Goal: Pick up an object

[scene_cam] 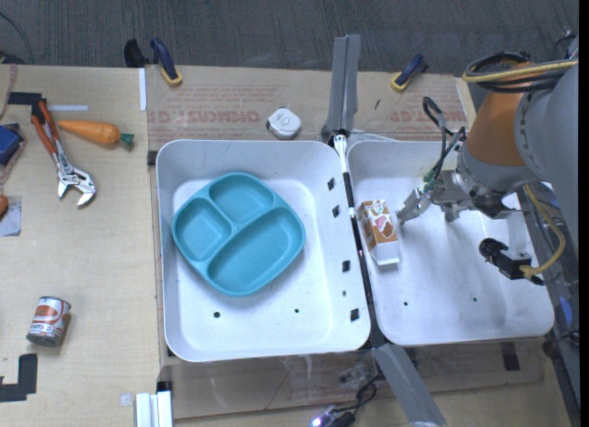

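A light wooden bench [83, 269] is seen from above, with dark grey carpet running along its far edge. Two shallow white bins are set side by side on it: the left bin [184, 324] and the right bin [460, 319], their adjoining walls touching.

The grey arm [543, 140], with its orange band [492, 126], is reached in from the right over the far half of the right bin. The gripper [411, 206] is held low at the arm's left end, pointing left toward the bin's left wall. Whether its fingers are spread or pressed together cannot be told, as they are seen only as a thin pale tip.

In the left bin a blue divided plate [239, 232] is laid flat, taking up the middle of the floor.

The task's thing, a small carton [378, 230] printed in white, orange and brown, is laid on its side in the right bin, just beside the left wall. Its long axis is run from far to near, tilted slightly to the right at the near end. It is found just to the left of the gripper tip and a little nearer; no contact between the two can be made out.

On the bench left of the bins, pliers [60, 154], a carrot [92, 131] and a small can [48, 319] are placed well apart. A small white disc [284, 122] is lying beyond the left bin.
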Tool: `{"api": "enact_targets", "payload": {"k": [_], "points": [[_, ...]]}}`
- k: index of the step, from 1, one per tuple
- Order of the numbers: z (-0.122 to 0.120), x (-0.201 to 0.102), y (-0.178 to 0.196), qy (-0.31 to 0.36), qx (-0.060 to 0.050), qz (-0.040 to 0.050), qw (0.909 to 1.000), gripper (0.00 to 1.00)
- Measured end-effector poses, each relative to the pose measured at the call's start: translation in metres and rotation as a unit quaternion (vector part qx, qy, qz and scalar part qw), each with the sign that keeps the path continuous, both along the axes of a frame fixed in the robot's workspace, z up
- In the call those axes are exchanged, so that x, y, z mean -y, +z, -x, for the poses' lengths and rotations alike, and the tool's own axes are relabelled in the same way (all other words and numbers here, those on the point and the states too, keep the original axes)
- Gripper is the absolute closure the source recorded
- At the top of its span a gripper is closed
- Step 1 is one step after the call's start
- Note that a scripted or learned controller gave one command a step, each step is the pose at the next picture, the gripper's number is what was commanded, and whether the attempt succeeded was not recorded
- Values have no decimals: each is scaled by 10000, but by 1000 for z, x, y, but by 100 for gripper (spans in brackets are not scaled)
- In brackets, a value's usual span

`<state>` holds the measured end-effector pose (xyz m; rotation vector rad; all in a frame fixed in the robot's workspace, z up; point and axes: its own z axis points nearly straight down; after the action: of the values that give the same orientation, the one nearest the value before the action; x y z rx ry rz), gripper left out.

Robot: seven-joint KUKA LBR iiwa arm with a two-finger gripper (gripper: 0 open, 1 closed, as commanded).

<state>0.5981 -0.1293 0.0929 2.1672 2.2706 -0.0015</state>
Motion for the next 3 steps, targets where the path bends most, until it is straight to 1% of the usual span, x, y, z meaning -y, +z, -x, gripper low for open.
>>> {"api": "enact_targets", "payload": {"k": [1,2,3], "points": [[64,-16,-1,-28,-17,-11,10000,0],[-20,-20,-1,-845,-12,-1,9964,0],[51,-30,0,171,-2,19,9999,0]]}}
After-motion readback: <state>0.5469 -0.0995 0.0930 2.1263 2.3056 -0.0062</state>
